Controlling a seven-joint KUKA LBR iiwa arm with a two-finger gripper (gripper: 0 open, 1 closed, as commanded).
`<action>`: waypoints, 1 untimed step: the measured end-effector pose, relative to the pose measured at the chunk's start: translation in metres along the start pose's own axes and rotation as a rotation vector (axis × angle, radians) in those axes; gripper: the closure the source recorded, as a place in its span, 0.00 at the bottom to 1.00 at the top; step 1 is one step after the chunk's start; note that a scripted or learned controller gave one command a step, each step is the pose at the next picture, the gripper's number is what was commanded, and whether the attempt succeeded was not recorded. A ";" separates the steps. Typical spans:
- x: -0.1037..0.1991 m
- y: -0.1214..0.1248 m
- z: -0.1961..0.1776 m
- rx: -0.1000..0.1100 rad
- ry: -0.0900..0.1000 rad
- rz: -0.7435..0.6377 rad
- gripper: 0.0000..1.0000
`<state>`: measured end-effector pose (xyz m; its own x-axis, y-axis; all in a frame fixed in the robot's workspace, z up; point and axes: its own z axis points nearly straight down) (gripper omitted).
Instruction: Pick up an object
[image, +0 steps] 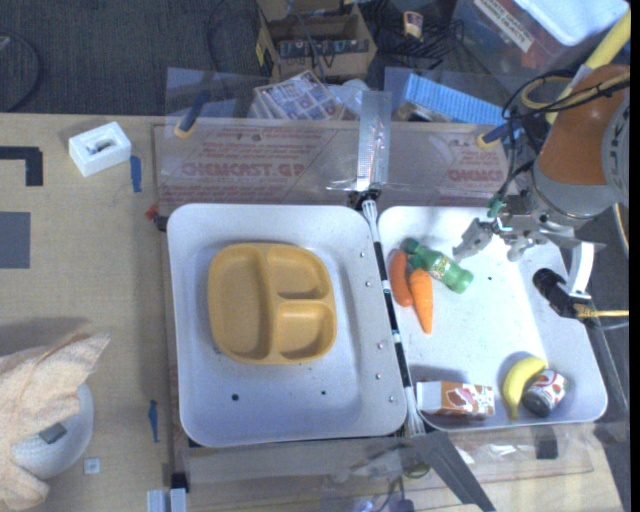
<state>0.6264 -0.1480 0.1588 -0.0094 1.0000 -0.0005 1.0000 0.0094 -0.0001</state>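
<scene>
The green bottle (441, 266) lies beside two carrots (412, 286) at the upper left of the right bin (480, 345), and I judge my gripper (497, 238), jaws spread and empty, is approaching, needing descent leftward.

left bin (190, 300): tray (270, 302) at centre; right bin (590, 400): two carrots (415, 290) beside bottle (440, 266) at back left, carton (465, 399), banana (520, 382), can (546, 392) along front edge
</scene>
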 end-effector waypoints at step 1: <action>0.049 0.011 0.071 -0.006 -0.001 -0.056 0.00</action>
<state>0.6369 -0.0990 0.0875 -0.0650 0.9979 -0.0021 0.9979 0.0650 0.0062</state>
